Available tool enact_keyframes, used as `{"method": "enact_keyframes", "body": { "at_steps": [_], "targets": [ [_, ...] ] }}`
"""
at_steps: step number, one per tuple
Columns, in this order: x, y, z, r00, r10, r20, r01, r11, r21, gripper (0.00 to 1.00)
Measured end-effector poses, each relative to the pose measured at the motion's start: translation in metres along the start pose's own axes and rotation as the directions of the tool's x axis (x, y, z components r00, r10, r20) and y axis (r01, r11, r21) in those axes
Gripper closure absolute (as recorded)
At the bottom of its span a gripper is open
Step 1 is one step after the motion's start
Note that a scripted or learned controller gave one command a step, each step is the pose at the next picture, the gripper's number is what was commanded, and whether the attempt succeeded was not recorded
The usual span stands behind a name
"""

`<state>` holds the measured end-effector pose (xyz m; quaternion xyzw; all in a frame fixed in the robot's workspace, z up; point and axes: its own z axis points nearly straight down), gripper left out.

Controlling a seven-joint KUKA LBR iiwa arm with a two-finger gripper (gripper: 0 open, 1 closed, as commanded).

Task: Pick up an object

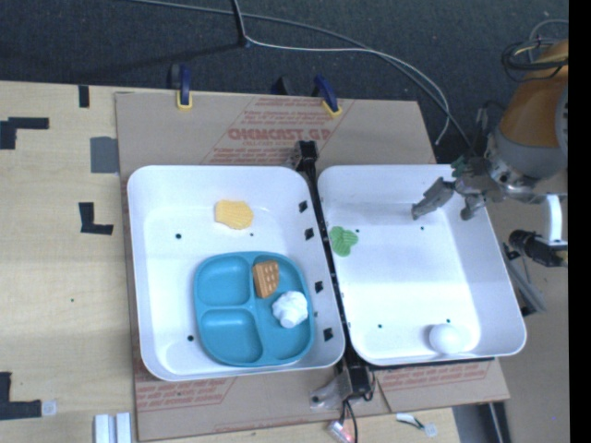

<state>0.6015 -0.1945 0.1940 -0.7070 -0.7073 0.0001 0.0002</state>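
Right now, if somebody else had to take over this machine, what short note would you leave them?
Gripper: open, holding nothing, over the upper right corner of the right white bin.
Right bin: small green leafy piece by its left wall, white ball near the front edge.
Left white bin: yellow lump; blue divided tray carrying an orange waffle-like piece and a white crumpled lump.
Done: nothing picked.
Left: grasp any object.

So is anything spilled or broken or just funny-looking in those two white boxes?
Nothing looks spilled or broken. The blue divided plastic tray lies flat in the left white bin, with a tan waffle-like piece and a white lumpy object in its compartments. One small oddity: the green leafy toy sits tucked against the right bin's inner wall.
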Motion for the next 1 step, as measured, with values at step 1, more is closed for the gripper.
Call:
{"method": "enact_keyframes", "body": {
  "at_steps": [1],
  "targets": [
    [0.0919, -0.0522, -0.0743, 1.0, -0.007, -0.001, 0.007, 1.0, -0.008, 0.0]
  ]
}}
